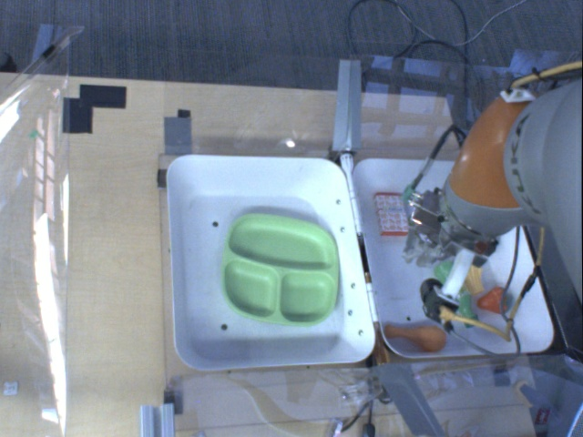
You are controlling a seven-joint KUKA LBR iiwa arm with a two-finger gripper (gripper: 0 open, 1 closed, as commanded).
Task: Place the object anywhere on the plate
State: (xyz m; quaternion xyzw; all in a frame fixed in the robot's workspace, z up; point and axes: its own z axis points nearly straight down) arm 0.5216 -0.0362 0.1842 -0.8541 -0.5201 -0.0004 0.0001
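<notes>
Plate [278, 267]: well left of the gripper [426, 244], in the other bin.
Card [392, 214]: flat, just left of the gripper.
Gripper: low over the clutter; we cannot tell its state.
Object: we judge it lies beside the gripper, like the red toy [492, 300] to its right.
Risk: crowding may spoil our grasp.

The green plate [281, 235] looks like smooth moulded plastic, faintly glossy. The left bin [196, 244] and right bin [390, 285] are smooth white plastic (a soft sheen on the left one). The counter [109, 289] is pale, matt wood-grain, and the floor [228, 16] at the top of the frame is dark ribbed carpet.

plate [280, 269] in left bin [196, 235]
</notes>
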